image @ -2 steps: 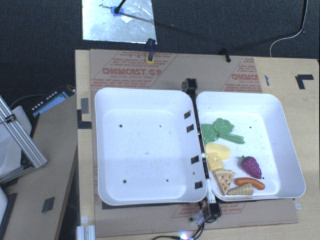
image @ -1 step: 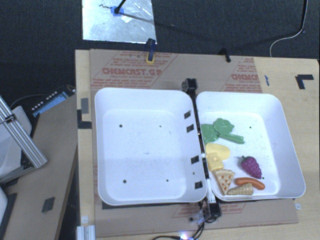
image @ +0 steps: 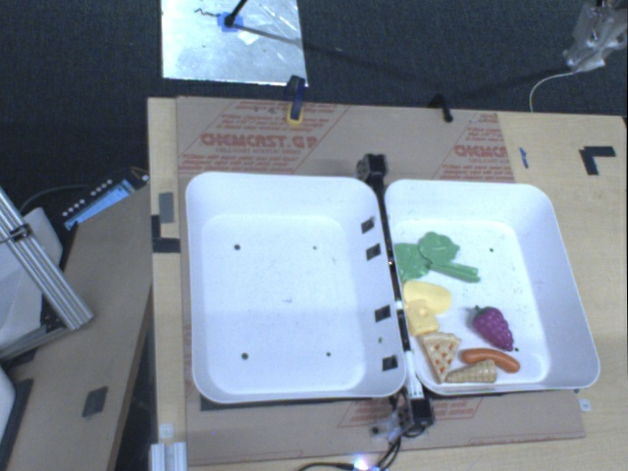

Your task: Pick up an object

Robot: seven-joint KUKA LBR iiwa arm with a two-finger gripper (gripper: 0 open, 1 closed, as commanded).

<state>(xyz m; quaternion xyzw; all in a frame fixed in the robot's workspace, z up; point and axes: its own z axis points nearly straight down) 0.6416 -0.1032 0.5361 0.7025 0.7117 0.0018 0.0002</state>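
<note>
The right bin [image: 549,263] holds several toy foods along its left and front side. A green leafy piece [image: 437,255] lies nearest the divider, with a yellow cheese wedge [image: 427,304] just in front of it. A purple grape bunch [image: 493,327] sits further right. A pizza slice [image: 439,353], an orange sausage [image: 491,359] and a tan ridged piece [image: 469,373] crowd the front left corner. My gripper [image: 594,35] shows as a pale blurred shape at the top right corner, high and far behind the bins.
The left bin [image: 206,263] sits beside the right one, joined by a black clipped seam [image: 383,263]. Both rest on a cardboard sheet [image: 255,135]. A shiny square plate [image: 231,27] lies behind, and metal framing [image: 39,273] stands at the left.
</note>
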